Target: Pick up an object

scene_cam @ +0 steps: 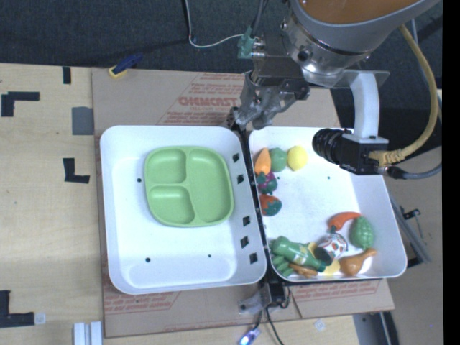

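My gripper (244, 117) hangs over the far end of the divider between the two white bins, under the grey arm with its orange band. Nothing shows in it. The right bin (374, 192) holds toy food. An orange carrot (262, 160), a yellow lemon (297, 158), purple grapes (268, 183) and a red-orange piece (270, 205) lie along its left side, just below the gripper. Near the front lie a green vegetable (287, 250), a small can (330, 246), a red pepper (345, 220), a green piece (363, 231) and an orange-brown piece (352, 264).
A green divided plate (188, 185) lies in the left bin (122, 214). A black camera-like unit (338, 149) on the arm overhangs the right bin's far side. Cables trail behind the bins. Cardboard (165, 99) lies under both bins.
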`<action>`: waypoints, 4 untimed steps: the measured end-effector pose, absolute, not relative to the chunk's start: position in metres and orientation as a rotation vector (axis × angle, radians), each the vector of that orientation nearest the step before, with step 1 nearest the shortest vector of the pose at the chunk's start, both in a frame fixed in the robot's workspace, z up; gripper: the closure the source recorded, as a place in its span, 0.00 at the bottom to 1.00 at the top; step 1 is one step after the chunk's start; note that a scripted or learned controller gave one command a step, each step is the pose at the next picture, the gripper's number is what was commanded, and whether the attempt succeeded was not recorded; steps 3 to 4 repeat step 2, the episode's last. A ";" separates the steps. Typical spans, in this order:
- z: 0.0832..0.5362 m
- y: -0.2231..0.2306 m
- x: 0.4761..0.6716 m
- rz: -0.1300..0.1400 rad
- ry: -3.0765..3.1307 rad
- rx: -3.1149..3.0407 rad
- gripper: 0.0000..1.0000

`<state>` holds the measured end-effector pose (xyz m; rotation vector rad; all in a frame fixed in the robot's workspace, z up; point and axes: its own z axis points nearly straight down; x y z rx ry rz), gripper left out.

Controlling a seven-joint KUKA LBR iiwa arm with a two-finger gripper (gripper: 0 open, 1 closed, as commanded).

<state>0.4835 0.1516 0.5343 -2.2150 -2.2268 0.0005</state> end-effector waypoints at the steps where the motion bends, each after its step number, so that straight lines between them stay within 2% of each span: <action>1: 0.352 0.113 0.483 0.029 -2.212 -2.218 1.00; 2: 0.475 0.074 0.484 -0.015 -2.224 -2.229 1.00; 4: 0.475 0.074 0.484 -0.015 -2.224 -2.229 1.00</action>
